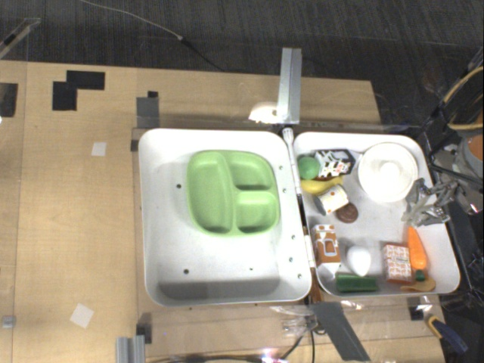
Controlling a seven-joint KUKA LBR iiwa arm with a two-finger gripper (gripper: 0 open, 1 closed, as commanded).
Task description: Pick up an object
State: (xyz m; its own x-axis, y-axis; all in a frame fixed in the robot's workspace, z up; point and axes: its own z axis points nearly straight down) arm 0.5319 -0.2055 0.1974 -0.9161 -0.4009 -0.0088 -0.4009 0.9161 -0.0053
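Note:
My gripper (426, 203) hangs over the right edge of the right bin (454, 278), open with nothing between its fingers. Just below it lies an orange carrot (417, 249). To its left stands a white bowl (388, 172). Further left in the same bin lie a green ball (307, 166), a yellow banana (321, 185), a black-and-white packet (333, 160), a small white cylinder (335, 199) and a brown round piece (347, 213). Along the near side lie a brown box (327, 243), a white egg (359, 261), a green block (356, 283) and a red-and-white box (396, 262).
The left bin (166, 271) holds a green divided tray (231, 191). A metal post (290, 85) stands behind the rim where the two bins meet. Wooden bench surface (68, 225) spreads to the left.

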